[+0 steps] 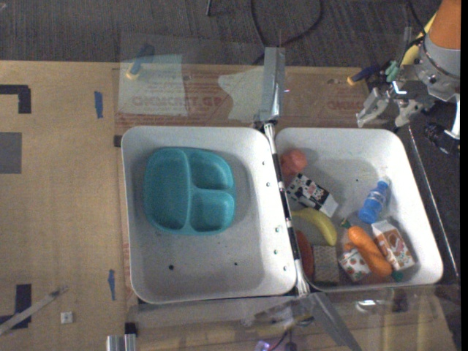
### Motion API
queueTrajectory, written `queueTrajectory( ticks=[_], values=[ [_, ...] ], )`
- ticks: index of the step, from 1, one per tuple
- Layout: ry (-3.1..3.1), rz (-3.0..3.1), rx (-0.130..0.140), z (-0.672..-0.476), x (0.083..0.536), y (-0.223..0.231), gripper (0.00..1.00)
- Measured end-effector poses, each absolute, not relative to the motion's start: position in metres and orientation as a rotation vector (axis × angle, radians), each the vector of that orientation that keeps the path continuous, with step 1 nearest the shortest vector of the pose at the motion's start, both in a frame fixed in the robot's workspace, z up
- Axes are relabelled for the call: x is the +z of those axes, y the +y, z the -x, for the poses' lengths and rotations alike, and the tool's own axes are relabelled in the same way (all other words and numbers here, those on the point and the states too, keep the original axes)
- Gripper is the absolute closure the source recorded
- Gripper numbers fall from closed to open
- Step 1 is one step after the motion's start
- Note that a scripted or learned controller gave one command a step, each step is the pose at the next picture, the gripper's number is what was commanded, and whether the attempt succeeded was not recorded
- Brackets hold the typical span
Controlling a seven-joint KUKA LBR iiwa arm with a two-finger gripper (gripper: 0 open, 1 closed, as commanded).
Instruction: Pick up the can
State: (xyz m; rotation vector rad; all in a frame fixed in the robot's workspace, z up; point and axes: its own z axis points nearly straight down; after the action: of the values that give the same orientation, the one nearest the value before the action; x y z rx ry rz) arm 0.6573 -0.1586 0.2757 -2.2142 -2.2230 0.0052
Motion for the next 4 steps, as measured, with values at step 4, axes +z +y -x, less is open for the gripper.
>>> queueTrajectory(
  ticks=[4],
  values=[
    [-2.162,2.274,0.006,-0.667,0.265,-0.097,0.0]
  ],
)
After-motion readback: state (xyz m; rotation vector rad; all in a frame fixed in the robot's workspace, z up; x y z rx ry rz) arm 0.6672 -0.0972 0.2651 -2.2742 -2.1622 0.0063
